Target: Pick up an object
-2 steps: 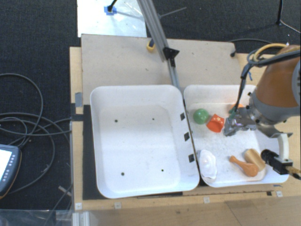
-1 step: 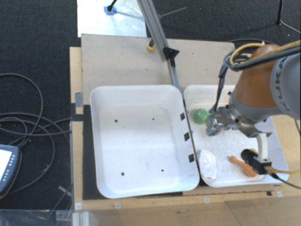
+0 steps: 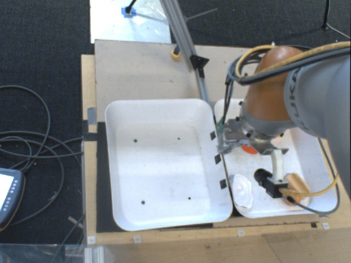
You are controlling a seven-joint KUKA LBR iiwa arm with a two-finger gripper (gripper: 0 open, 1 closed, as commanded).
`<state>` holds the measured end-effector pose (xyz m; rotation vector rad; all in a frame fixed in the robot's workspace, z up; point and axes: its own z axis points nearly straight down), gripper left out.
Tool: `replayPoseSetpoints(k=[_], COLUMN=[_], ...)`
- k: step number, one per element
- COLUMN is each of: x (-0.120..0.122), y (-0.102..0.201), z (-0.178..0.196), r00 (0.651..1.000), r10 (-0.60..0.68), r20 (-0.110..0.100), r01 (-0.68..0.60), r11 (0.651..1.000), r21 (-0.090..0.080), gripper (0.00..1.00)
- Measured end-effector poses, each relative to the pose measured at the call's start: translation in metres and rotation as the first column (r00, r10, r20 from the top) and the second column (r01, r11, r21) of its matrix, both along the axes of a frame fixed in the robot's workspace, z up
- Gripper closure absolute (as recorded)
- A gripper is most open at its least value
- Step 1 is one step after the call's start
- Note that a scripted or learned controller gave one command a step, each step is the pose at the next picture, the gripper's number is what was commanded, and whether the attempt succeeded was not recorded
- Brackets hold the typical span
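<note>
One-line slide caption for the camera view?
Arm bent low over the right bin, beside a crumpled white object and a small red item; left bin alongside.

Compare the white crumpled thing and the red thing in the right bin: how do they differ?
The white crumpled thing lies in full view near the front wall; the red thing is partly hidden beneath the gripper. The white one looks larger than the visible red part. Both lie in the right bin.

A grey arm with an orange band (image 3: 271,86) reaches in from the frame's right. Its gripper (image 3: 230,140) is over the right shallow white bin (image 3: 310,160), near that bin's left wall. A crumpled white object (image 3: 242,189) lies at the bin's lower left, and a small red object (image 3: 250,150) lies just beside the gripper.
</note>
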<state>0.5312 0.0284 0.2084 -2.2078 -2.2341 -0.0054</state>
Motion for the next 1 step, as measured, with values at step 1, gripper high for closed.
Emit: replayPoseSetpoints(k=[1], x=[0.0094], y=[0.0543], z=[-0.0031], r00=[1.0], r10=[-0.001], r20=[0.0], r01=[0.001], r11=[1.0], r21=[0.0], gripper=[1.0])
